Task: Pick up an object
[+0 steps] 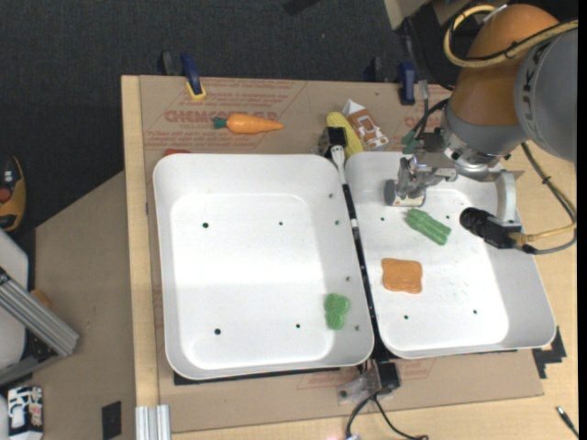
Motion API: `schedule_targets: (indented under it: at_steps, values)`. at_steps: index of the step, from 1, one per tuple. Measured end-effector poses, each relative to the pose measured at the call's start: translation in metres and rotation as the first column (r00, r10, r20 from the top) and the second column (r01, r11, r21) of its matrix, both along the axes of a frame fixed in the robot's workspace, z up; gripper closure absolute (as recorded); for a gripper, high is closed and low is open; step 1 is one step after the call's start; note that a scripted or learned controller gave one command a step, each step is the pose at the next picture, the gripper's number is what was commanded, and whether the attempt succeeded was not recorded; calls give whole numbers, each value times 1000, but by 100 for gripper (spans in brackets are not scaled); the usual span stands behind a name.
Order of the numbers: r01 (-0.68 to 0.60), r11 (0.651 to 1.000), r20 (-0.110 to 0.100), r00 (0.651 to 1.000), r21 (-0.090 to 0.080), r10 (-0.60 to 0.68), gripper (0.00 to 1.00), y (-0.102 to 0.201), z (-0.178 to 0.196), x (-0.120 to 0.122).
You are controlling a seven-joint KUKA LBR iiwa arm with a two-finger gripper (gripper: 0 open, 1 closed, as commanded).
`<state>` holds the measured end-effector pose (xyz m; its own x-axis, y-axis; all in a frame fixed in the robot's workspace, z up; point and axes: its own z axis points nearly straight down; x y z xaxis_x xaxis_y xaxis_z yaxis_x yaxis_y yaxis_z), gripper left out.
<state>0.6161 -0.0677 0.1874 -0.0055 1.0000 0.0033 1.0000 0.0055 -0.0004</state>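
Note:
My gripper (404,191) hangs over the far part of the right bin (523,291), just above and left of a green pickle-shaped piece (428,226). I see nothing between its fingers. An orange bread-like piece (402,276) lies near the middle of the right bin. A small green leafy piece (337,311) sits at the near right corner of the left bin (183,246).
Outside the bins, on the cardboard bench top behind them, lie a toy carrot (248,124) and a yellow and brown item (353,131). A black cable end (486,225) hangs over the right bin's far right side. Blue clamps (193,76) hold the board's back edge.

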Motion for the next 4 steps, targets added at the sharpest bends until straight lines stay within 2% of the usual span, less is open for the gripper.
schedule_targets:
  at_steps: [1,2,3,4]
  values:
    - [-1,1000,6,1000,-4,1,100,56,-2,53]
    - [-1,1000,-4,1000,0,1,100,115,-3,27]
    - [1,1000,21,1000,0,-1,100,139,189,9]
    - [-3,1000,-8,1000,-1,3,100,210,134,-51]
